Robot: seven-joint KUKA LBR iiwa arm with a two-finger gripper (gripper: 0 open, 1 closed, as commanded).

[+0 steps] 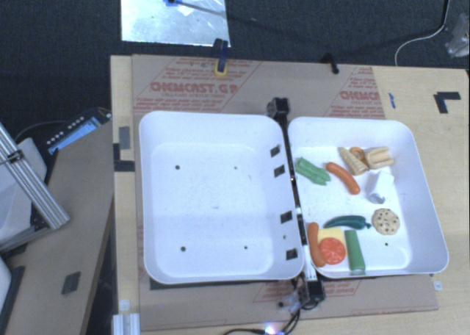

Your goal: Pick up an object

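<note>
Toy food was gathered in the right bin [418, 179]; the left bin [213, 194] was seen beside it.

In the right bin were laid a green pod [312, 172], sausage [343, 178], bread pieces [365, 158], white block [379, 183], cookie [385, 221], dark pepper [346, 221], carrot [315, 242], tomato [332, 251], cheese [332, 235] and cucumber [355, 250]. The tool's state could not be told.

White bins [213, 124], green pea pod [312, 172], orange sausage [343, 178], red tomato slice [332, 251], speckled tan cookie [385, 221].
</note>
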